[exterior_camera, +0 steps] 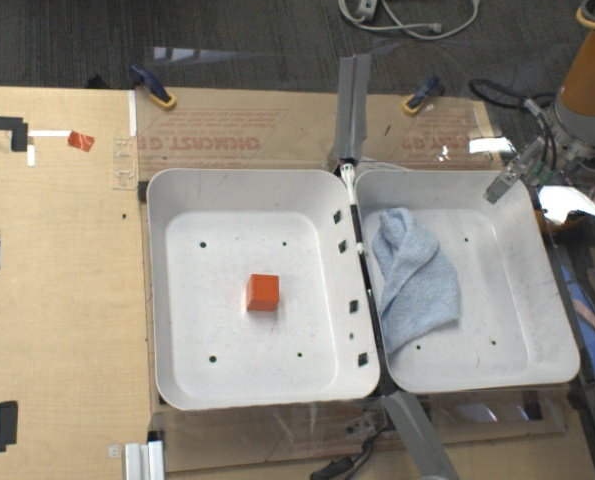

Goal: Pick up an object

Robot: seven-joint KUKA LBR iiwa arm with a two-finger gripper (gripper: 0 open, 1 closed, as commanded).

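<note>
1 orange cube (pixel 263 293), 1 grey cloth (pixel 414 280), 2 bins (pixel 177 268)

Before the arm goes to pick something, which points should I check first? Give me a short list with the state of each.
1. Orange block lies alone and reachable in the left bin: ok.
2. Grey cloth lies crumpled in the right bin, against its left wall: ok.
3. End effector is over the right bin's far right corner, apart from both objects: ok.
4. End effector holds nothing: cannot tell.
5. Block is upright with graspable sides: ok.
</note>
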